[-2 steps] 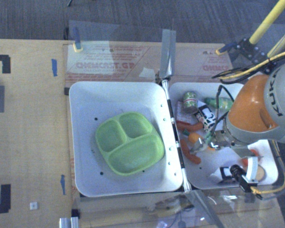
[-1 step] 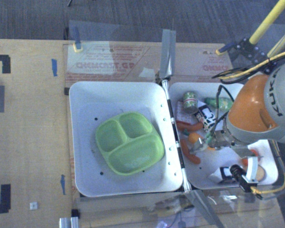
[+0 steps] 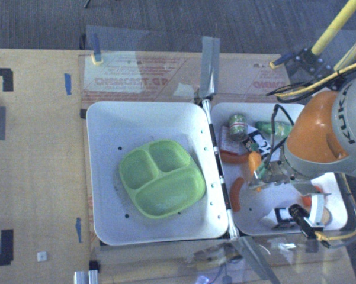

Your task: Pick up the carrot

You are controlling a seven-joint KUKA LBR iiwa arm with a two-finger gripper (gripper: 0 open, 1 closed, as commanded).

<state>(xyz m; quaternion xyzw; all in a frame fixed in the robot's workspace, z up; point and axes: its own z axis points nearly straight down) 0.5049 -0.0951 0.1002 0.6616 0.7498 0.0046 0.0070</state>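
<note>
Your arm reaches in over the right bin, its orange band above the bin's far half. The jaws sit low in the bin; you cannot tell whether they are open or closed, since the wrist hides them. The carrot, small and orange, lies in the right bin just beside the jaws, on the side toward the divider, and whether it is touched is unclear. A red pepper lies near the carrot, closer to the bin's near edge; a green can stands toward the far edge. Left of the right bin, the left bin holds a green divided plate. Both bins rest on your worktop.
</note>
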